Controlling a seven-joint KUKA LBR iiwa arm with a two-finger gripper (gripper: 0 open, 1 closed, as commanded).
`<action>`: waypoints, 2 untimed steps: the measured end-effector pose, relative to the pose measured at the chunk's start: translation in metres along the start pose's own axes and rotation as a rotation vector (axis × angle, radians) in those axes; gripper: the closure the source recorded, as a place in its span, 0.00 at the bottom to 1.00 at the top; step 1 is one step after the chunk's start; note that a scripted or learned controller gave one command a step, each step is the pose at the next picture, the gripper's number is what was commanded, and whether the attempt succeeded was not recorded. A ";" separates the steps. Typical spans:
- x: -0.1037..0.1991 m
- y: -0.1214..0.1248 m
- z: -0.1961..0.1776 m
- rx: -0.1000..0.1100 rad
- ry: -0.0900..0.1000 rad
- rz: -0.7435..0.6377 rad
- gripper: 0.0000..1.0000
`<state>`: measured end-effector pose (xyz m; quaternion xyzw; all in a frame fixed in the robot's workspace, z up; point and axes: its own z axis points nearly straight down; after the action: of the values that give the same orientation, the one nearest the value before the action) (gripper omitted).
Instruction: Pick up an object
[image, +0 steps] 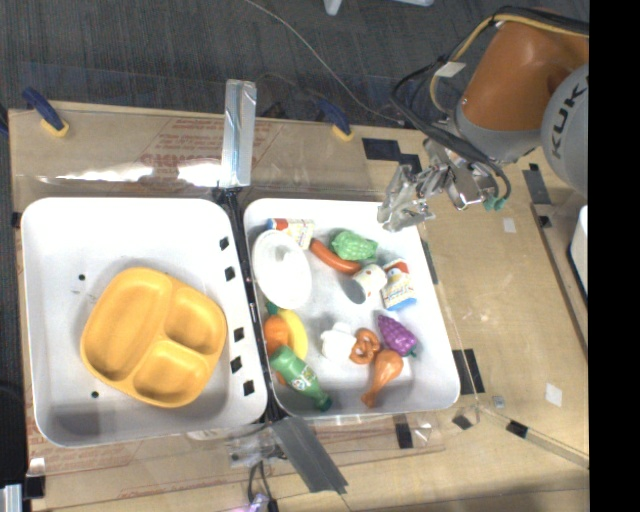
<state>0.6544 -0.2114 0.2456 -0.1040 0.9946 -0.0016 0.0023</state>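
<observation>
My gripper (405, 210) hangs over the right bin's (440, 385) far corner, fingers spread, holding nothing. The nearest toys, a green vegetable (353, 244) and a carrot (333, 258), lie just below-left. Crowding there could make me pinch two or slip off.

A yellow tray (152, 335) is sitting in the left white bin (40, 300); at 3 o'clock, an orange carrot (333, 257), a purple grape bunch (396, 334), a green bottle (298, 375).
</observation>
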 end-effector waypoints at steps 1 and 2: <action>-0.004 0.004 0.091 -0.008 0.003 -0.790 1.00; -0.004 0.003 0.089 -0.006 0.002 -0.788 0.00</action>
<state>0.6580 -0.2075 0.1561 -0.4780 0.8784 0.0006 0.0003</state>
